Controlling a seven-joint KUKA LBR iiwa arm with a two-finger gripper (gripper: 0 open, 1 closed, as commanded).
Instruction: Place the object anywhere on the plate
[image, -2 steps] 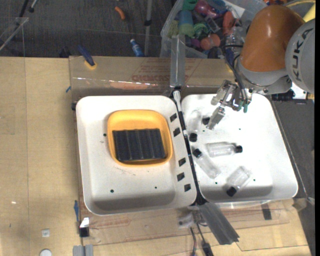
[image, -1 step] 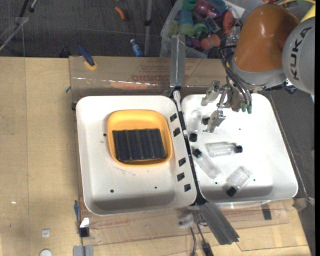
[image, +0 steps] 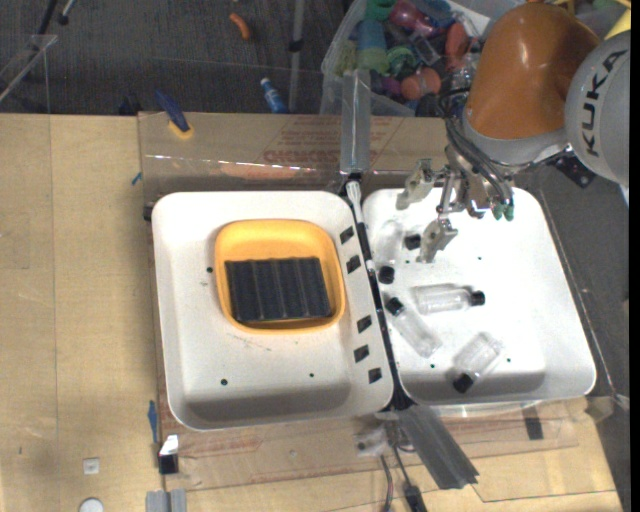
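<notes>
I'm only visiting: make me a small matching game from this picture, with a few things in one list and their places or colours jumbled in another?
Things:
1. plate
2. dark ridged block
3. clear bottles
4. gripper

Descriptions:
A. lying in the right bin
B. orange-yellow, in the left bin
C. above the right bin's far part
D. resting on the plate

Pairs: 1-B, 2-D, 3-A, 4-C

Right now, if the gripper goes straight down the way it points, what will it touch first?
Probably the bare floor of the right bin near its back end. The gripper hangs there, and the clear bottles lie nearer the camera, though depth is uncertain.
</notes>
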